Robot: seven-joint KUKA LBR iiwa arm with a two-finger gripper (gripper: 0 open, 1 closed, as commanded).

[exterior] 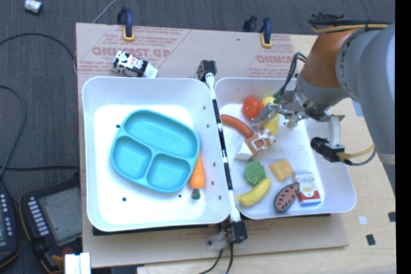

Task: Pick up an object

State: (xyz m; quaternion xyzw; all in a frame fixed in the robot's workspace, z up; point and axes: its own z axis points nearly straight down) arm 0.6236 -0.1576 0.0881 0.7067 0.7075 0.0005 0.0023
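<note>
White bins on bench | I see my gripper (268,113) low at 1 o'clock by tomato (252,105) | fingers: cannot tell | nothing lifted yet

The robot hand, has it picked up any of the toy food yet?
Not yet, as far as this view shows. The hand is low in the right bin, among the tomato, the hot dog and a yellow piece. Nothing looks lifted; the food all lies on the bin floor. Left to do: close on one piece and raise it. The carrot rests beside the blue plate, untouched.
</note>
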